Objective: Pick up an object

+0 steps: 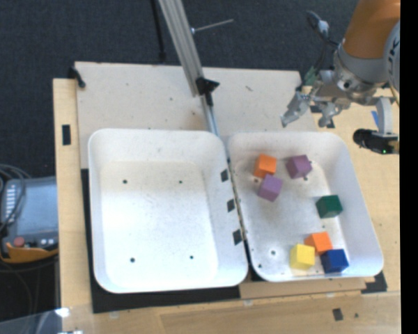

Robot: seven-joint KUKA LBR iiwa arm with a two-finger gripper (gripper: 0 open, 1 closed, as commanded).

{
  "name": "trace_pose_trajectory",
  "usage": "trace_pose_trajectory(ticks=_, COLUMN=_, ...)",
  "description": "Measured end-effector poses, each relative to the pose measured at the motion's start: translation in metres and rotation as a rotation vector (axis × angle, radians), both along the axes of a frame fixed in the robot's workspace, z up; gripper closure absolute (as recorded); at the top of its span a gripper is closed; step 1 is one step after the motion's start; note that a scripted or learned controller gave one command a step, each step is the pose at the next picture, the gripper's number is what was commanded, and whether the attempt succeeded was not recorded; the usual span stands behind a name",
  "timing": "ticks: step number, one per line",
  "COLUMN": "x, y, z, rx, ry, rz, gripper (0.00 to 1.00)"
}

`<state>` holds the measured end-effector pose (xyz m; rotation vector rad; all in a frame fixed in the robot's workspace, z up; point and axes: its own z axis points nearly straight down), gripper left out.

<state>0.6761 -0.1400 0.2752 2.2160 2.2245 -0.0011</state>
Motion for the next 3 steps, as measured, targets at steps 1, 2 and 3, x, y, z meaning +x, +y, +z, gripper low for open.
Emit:
trace_pose_trajectory(ticks=1, x=0.000, y=-0.001, z=0.000, rx=-0.002, ry=0.001, rz=0.001, gripper=0.00)
trace_pose_trajectory(ticks=2, x=0.001, y=-0.007, z=-0.062, rx=-0.001, ry=0.006, rz=-0.004, gripper=0.00)
trace_pose_trajectory(ticks=3, x=0.001, y=-0.015, z=-0.122, rx=-0.001, ry=0.005, rz=-0.006, gripper=0.00)
